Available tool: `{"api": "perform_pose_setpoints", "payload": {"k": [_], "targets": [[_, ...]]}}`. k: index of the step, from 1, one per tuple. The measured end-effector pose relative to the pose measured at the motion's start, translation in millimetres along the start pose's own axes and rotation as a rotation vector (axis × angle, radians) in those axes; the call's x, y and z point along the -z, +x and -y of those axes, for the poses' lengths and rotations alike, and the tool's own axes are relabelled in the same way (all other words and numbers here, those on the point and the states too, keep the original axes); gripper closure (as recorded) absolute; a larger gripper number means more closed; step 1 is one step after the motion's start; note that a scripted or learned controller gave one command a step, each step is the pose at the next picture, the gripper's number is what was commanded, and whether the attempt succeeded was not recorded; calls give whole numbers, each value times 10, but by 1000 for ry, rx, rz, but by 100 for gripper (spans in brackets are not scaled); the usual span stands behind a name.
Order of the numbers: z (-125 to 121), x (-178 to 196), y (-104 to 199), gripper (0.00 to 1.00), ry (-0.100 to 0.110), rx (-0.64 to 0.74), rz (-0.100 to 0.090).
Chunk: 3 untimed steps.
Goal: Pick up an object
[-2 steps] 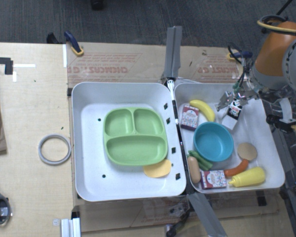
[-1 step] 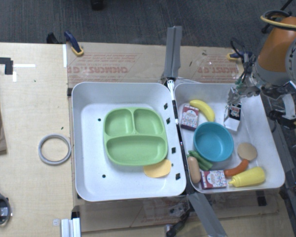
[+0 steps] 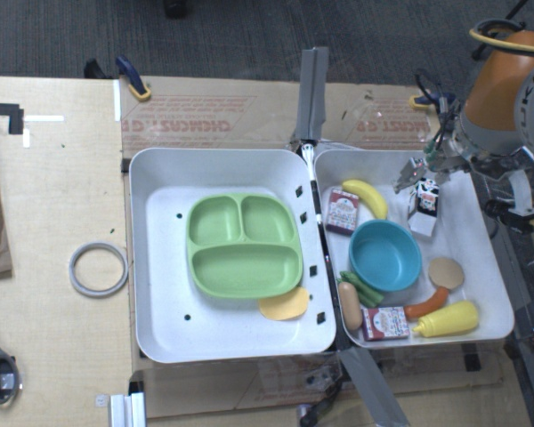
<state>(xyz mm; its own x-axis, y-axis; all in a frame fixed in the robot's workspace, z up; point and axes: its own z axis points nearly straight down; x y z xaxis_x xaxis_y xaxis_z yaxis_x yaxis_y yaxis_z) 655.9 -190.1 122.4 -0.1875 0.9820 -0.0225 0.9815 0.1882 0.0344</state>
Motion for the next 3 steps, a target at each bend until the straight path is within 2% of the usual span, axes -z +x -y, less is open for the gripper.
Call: {"api": "perform_pose_setpoints", "payload": {"k": [1,2,3], "targets": [[227,-266,-188,0,27,-60,-23],[228,-172,-207,100,28,-59,-19],[224,-173,-195,0,28,-58,-21]]}}
